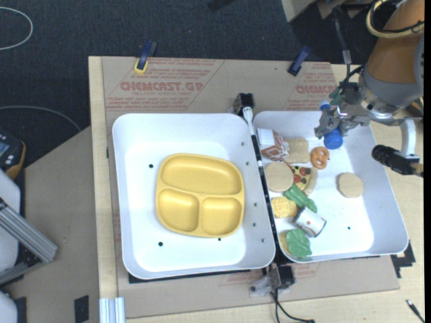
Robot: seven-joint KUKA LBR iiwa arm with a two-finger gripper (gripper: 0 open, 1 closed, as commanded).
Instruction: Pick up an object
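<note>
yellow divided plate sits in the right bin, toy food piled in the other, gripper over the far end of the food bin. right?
Not quite. The camera view shows the yellow divided plate in the left bin, not the right. The toy food is piled in the right bin, and the gripper is over that bin's far end, as you said.

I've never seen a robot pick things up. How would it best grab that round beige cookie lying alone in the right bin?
Probably from straight above, fingers closing across the cookie's edges. It lies flat and apart from the other toys, with bare bin floor on all sides, so either finger should have room to come down.
</note>
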